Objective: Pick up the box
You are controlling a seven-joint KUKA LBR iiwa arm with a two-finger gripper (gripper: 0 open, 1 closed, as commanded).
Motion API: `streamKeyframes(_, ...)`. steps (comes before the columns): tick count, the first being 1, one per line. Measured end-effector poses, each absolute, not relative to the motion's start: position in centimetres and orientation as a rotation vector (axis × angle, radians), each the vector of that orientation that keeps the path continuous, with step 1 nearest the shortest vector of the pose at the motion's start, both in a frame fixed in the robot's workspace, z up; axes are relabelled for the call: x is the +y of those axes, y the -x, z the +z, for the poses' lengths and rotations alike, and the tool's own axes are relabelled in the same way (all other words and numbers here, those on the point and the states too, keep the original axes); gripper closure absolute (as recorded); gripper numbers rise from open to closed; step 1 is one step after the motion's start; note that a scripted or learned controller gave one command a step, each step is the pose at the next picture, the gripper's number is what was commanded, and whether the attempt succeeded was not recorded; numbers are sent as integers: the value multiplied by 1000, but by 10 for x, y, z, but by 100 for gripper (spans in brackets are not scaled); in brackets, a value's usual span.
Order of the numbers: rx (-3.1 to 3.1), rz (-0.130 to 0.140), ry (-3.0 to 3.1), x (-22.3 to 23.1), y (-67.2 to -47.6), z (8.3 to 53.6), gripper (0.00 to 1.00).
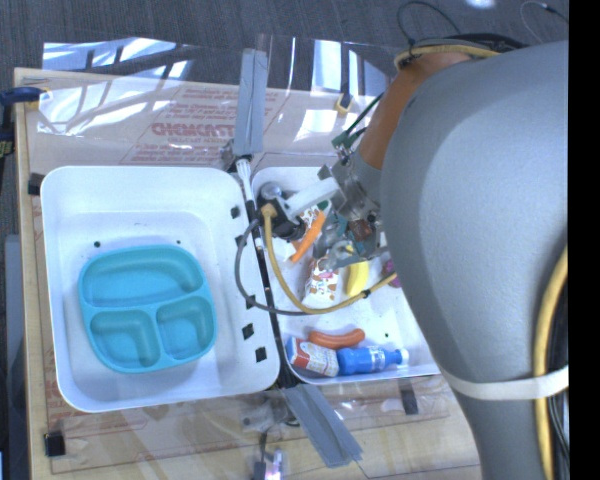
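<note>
While the grey arm covers much of the right bin, we can see the gripper low among the clutter in that bin. We cannot tell from this view whether the tool is open, closed, or gripping something.

We take the right bin as our landmark. To its left, touching it, stands the left bin, which holds a blue divided tray. Near the middle of the right bin, just under the gripper, stands the box, a small white carton with a printed picture. Toward the near wall lie a bottle with a blue body and, beside it, a red sausage-like toy.

We judge the box to be light, rather stiff but easy to crush, with smooth sides. A gentle hold across its two flat faces seems best.
</note>
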State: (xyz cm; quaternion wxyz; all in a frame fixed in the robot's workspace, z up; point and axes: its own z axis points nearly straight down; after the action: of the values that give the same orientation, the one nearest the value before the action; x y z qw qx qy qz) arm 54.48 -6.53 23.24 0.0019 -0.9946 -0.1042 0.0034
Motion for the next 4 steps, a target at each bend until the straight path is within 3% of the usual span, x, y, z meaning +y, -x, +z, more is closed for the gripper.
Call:
streamKeyframes(1,-367,13,3116,-25,-549,190,100)
streamKeyframes(2,-359,14,3118,8,-536,190,100)
streamKeyframes(3,-325,6,3124,56,-536,191,100)
streamKeyframes(4,-323,5,3124,25,-619,222,100)
